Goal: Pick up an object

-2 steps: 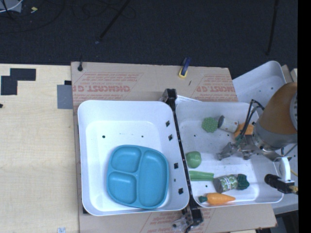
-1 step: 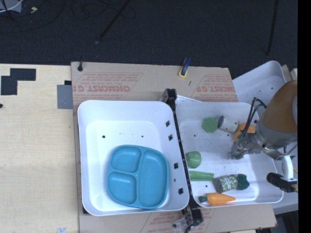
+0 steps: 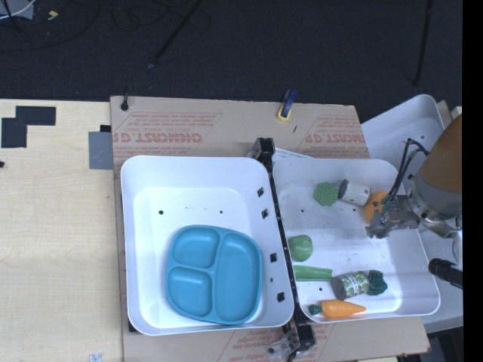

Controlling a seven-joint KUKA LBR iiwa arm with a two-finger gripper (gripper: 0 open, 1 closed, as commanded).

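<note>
Apparently the reach is under way: the end effector (image 3: 379,225) sits low at the right bin's (image 3: 411,296) far edge, and I cannot tell its state. Touching it on the far side is an orange piece (image 3: 375,202); just beyond lie a white tube (image 3: 353,192) and green broccoli (image 3: 326,194). Nearer are one green ball (image 3: 300,246), one green stick (image 3: 312,273), one bottle (image 3: 358,283) and one carrot (image 3: 341,308). Next comes settling over one item. One blue plate (image 3: 213,274) fills the left bin (image 3: 143,202).
</note>
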